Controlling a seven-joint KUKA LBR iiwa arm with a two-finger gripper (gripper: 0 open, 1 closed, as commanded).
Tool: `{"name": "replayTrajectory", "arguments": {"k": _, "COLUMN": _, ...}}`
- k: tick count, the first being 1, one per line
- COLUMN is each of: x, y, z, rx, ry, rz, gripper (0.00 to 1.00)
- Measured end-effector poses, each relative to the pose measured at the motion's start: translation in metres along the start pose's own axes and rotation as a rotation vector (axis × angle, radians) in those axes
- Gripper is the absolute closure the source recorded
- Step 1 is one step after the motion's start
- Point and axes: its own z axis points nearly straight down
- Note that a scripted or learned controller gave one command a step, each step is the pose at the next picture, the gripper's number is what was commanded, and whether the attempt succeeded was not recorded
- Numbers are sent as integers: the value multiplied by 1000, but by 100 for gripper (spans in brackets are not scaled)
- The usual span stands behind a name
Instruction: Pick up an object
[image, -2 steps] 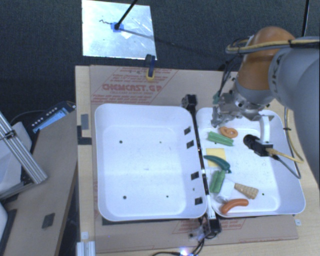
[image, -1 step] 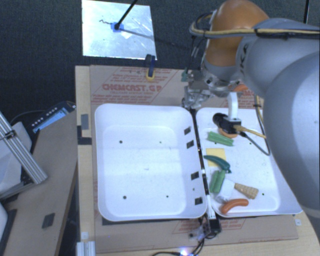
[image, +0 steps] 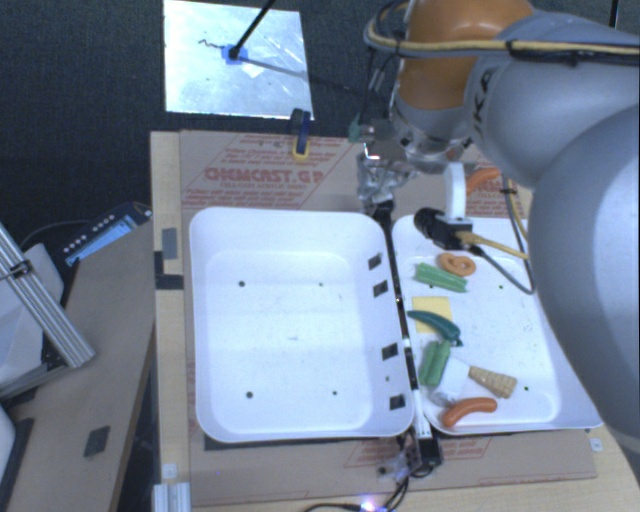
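Bench (image: 170, 330) carried two bins; gripper (image: 378, 190) hovered over the right bin's (image: 530, 330) far-left corner, grip state unclear.

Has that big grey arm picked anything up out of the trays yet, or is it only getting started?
Nothing looks picked up so far. The toy food, such as the sausage, cone and yellow square, lies in the right bin. The gripper hangs at the bins' far edge, above the divider, with nothing visibly in it. Left to do: reach down into the bin, grasp one item and lift it.
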Motion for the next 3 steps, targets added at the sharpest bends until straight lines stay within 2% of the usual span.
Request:
{"name": "replayTrajectory", "arguments": {"k": 1, "x": 81, "y": 0, "z": -15, "rx": -1, "ry": 2, "rz": -5, "gripper": 100}}
{"name": "replayTrajectory", "arguments": {"k": 2, "x": 98, "y": 0, "z": -117, "rx": -7, "ry": 2, "rz": -1, "gripper": 100}}
{"name": "replayTrajectory", "arguments": {"k": 3, "x": 140, "y": 1, "z": -139, "rx": -1, "ry": 0, "rz": 1, "gripper": 100}}
